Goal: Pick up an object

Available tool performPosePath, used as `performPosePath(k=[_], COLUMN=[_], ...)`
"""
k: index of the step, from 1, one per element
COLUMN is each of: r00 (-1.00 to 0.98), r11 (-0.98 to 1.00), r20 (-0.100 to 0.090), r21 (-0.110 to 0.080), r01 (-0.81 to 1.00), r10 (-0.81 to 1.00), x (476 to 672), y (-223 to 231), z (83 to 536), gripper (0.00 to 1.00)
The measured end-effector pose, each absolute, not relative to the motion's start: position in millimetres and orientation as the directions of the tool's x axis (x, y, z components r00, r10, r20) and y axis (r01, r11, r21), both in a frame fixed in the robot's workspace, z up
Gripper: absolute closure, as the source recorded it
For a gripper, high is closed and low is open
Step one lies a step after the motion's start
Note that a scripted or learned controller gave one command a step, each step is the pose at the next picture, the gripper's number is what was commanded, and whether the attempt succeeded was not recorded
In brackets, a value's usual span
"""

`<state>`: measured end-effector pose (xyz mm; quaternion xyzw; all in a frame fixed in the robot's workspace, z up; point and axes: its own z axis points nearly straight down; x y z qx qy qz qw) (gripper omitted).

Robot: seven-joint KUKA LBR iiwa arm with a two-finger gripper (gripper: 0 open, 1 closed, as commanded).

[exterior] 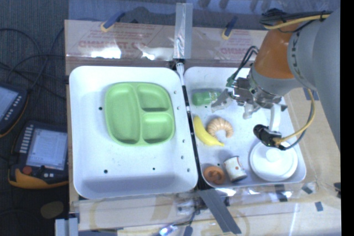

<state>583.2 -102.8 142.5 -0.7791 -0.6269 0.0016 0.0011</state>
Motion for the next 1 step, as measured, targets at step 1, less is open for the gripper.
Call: performPosePath(k=[1], r00=[-0.030], r11=[0.030], r20=[-0.001], r21=[0.011], r01=[1.000], r10=[1.000], x=[548.8], y=[-103.2], z=[90.1], gripper=[0.00])
